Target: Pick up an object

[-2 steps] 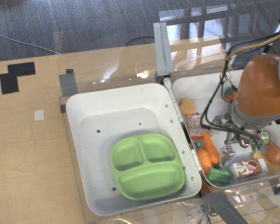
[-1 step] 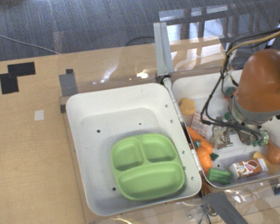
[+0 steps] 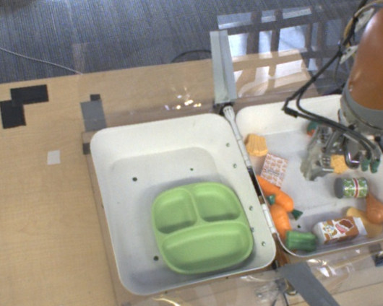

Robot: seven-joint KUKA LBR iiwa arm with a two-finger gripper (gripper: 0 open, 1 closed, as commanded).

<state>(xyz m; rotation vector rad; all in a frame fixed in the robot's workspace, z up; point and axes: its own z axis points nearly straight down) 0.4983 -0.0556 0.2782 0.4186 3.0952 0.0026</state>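
Nothing looked lifted yet: the small green-labelled tin can [image 3: 352, 188] lay on the floor of the right shallow white plastic bin [image 3: 287, 132], just beside the lowered gripper [image 3: 336, 160]. Whether the gripper was closed on anything could not be told. Orange toy carrots [image 3: 280, 206] lay further left.

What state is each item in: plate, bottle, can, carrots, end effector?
green plate: right side up, flat in left bin
bottle: lying on its side in right bin
small can: on its side, apart from the bottle
carrots: lying along the right bin's left wall
end effector: low over the right bin, just above the small can; grip not discernible
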